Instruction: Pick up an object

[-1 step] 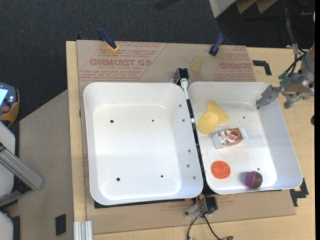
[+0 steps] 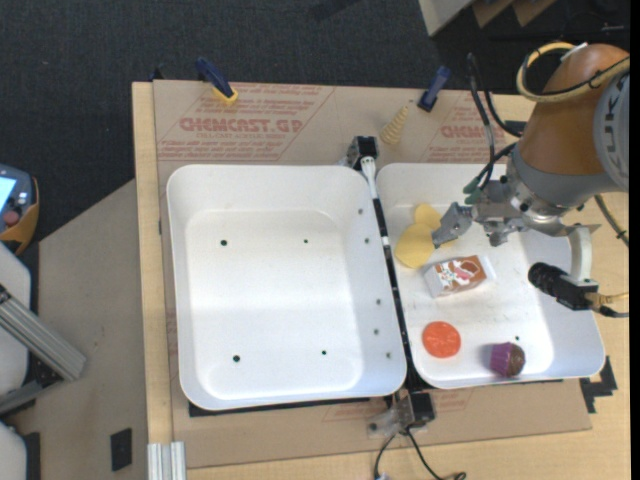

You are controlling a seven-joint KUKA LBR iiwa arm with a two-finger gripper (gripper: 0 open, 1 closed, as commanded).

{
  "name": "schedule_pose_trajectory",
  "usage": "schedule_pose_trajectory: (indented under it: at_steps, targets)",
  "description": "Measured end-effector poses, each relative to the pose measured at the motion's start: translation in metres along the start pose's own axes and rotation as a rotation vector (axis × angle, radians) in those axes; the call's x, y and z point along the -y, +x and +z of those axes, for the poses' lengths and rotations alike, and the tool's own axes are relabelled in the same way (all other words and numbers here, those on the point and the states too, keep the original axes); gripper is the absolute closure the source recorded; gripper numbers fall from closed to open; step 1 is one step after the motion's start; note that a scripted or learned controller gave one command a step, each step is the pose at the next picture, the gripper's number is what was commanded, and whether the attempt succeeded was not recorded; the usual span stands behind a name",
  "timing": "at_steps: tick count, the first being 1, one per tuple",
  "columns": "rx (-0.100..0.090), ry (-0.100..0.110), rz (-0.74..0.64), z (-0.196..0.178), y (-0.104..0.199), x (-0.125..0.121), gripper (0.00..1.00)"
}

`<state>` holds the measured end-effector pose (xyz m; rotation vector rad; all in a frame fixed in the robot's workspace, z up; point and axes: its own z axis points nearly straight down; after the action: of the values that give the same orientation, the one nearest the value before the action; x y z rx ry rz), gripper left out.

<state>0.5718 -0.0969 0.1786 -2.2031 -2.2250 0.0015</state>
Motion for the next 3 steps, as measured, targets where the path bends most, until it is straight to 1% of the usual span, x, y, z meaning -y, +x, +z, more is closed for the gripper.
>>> schedule_pose_trajectory:
  at_steps: [1, 2, 3]
  targets:
    - [0.007, -0.011, 0.011, 0.073, -0.018, 0.01, 0.0]
    - [0.008, -0.014, 0.007, 0.093, -0.014, -0.056, 0.0]
    - [0.008, -0.014, 0.006, 0.092, 0.0, -0.098, 0.0]
